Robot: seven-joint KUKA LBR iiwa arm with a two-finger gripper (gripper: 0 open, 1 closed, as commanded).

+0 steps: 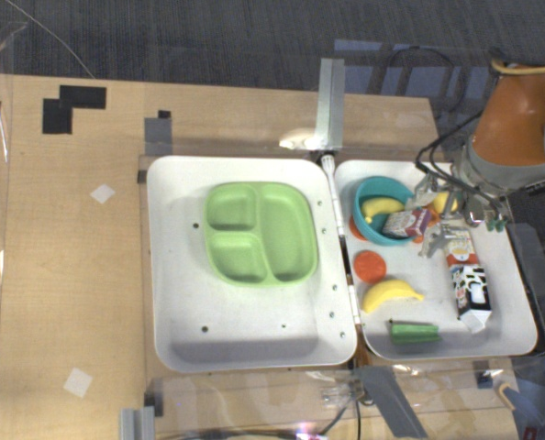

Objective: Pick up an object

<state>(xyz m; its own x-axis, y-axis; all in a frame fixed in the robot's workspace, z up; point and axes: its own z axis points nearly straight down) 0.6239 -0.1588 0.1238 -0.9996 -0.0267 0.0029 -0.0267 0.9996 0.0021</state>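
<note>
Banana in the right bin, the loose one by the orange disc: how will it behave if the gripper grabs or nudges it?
The banana looks like a smooth, glossy toy, so probably light and stiff, and possibly slippery between fingers. Its curved shape suggests it may pivot or rock when pushed rather than slide straight. It lies near the orange disc, so a nudge could bump that.

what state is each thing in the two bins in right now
green tray: flat, compartments up, in the left bin
teal bowl: upright, yellow piece inside
banana: lying loose
orange disc: flat
milk carton: on its side
green block: lying flat
gripper: over the right bin
</note>
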